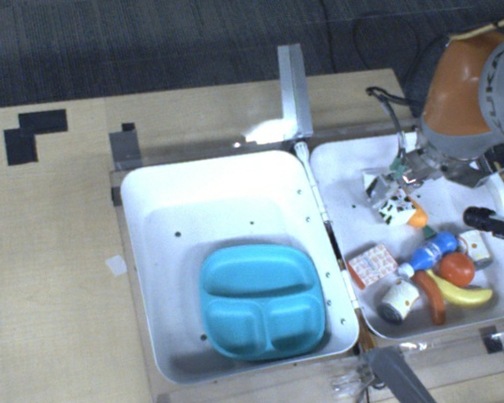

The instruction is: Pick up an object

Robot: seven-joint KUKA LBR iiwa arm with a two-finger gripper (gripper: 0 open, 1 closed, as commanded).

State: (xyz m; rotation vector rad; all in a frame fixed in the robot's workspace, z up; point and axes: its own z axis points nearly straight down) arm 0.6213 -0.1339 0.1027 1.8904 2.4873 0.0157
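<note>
The bench [50,304] is pale wood-grain board with black square marks near its far left edge. The left bin [153,202], smooth white plastic with rounded corners, holds a glossy turquoise tray [262,300], rounded and moulded into three compartments, lying toward the near side.

A metal post [296,94] rises where the two bins meet. The right bin [341,167] holds a cluster in its near half: a flat card [372,266] with a red-and-white pattern, a small white cylinder [399,299] lying on its side, a blue bottle [430,252], an orange carrot-shaped piece [432,297], a red ball [455,269] touching a curved yellow banana [461,293], and a small white box [477,248].

Farther back lies a black-and-white speckled toy [390,211] with an orange tip. The gripper [397,176] hangs just above it, all grey metal and dark wire; whether its fingers are apart or together cannot be told, nor whether anything sits between them. The arm [491,96] comes in from the right, its orange band domed and shiny.
</note>
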